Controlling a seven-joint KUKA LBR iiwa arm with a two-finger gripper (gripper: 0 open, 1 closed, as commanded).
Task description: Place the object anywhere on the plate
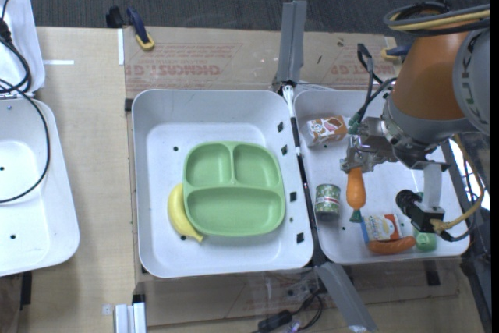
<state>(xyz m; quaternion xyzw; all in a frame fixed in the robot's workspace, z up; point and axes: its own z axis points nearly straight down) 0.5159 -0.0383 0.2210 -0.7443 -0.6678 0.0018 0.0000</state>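
A green divided plate (234, 189) lies in the left bin (152, 168). Over the right bin (335, 242), my gripper (357, 164) reaches in from the right. An orange toy carrot (356, 191) with a green leafy end pointing toward the bin's front has its upper end between the fingers. The gripper is shut on that end. The carrot is well to the right of the plate, past the divider between the bins.
A yellow banana (178, 214) lies against the plate's left edge. The right bin also holds a small can (328, 200), a packet (325, 129), a small box (380, 228), a reddish sausage (391, 246) and a green piece (425, 242).
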